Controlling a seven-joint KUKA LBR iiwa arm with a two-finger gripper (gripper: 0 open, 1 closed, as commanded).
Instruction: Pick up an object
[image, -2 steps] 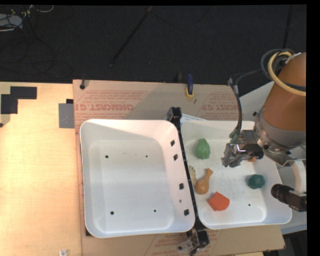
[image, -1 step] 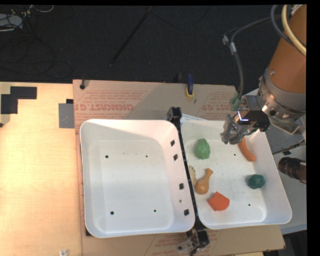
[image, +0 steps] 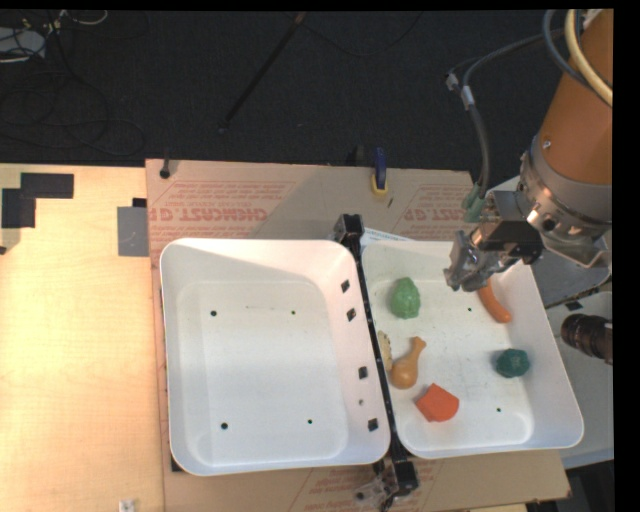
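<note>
gripper (image: 464, 272) hanging over far end of right bin (image: 560, 400), can't tell how it's set tbh. orange carrot-shaped piece (image: 493, 302) just beside it. light green lump (image: 404, 298) to its left, dark teal lump (image: 512, 363) nearer, tan drumstick-shaped toy (image: 407, 363) and red-orange block (image: 437, 403) near front. left bin (image: 185, 350) alongside.
</note>
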